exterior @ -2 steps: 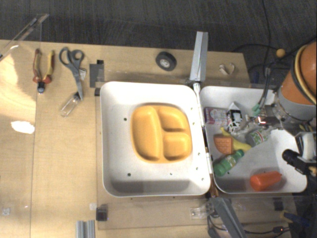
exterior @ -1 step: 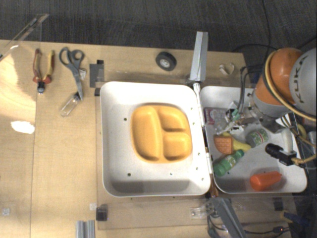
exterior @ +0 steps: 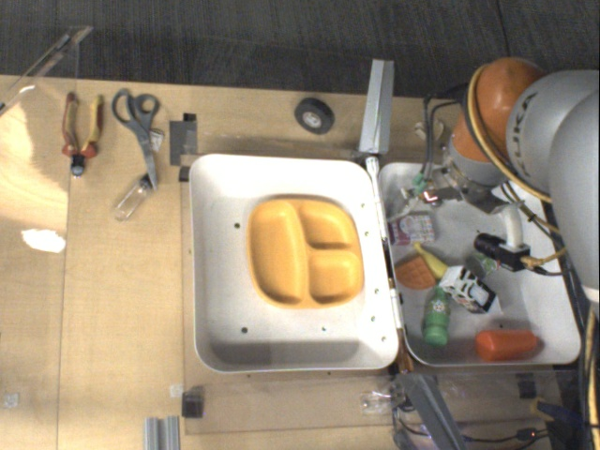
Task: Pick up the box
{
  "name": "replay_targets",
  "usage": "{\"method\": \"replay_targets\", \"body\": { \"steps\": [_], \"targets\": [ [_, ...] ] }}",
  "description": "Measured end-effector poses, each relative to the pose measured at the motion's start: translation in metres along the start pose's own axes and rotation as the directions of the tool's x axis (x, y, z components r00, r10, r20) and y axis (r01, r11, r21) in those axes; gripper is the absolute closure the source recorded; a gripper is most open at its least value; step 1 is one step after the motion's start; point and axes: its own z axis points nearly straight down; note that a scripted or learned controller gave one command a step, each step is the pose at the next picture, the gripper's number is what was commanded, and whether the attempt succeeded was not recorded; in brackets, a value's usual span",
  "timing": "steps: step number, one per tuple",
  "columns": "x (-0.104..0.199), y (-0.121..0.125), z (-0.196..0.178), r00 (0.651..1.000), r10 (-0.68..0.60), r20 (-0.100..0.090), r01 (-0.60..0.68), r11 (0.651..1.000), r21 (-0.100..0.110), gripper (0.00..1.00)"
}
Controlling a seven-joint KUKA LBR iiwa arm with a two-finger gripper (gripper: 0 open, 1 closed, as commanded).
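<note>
The claw (exterior: 427, 193) hovers at the right bin's (exterior: 553, 345) upper left, its grip state unclear, above the box (exterior: 412, 227).

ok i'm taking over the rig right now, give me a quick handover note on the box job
Gripper: low over the back left corner of the right bin; I can't tell whether it holds anything.
Box: the white-and-black box lies on the floor near the middle of the right bin, next to the green bottle and apart from the gripper. A pale packet lies closer to the gripper.
Done: no pick-up shown; the box is not lifted.
Left: probably move to the box, grasp it, lift it.
</note>
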Motion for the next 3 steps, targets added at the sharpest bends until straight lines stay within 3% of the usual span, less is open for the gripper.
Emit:
{"method": "replay_targets", "body": {
  "steps": [1,2,3],
  "targets": [
    [0.007,-0.038,0.012,0.995,-0.098,-0.008,0.099,0.995,0.016,0.0],
    [0.007,-0.034,0.0,0.995,-0.101,-0.005,0.101,0.995,0.008,1.0],
    [0.068,-0.014,-0.143,0.991,0.131,-0.005,-0.131,0.991,0.022,1.0]
  ]
}}
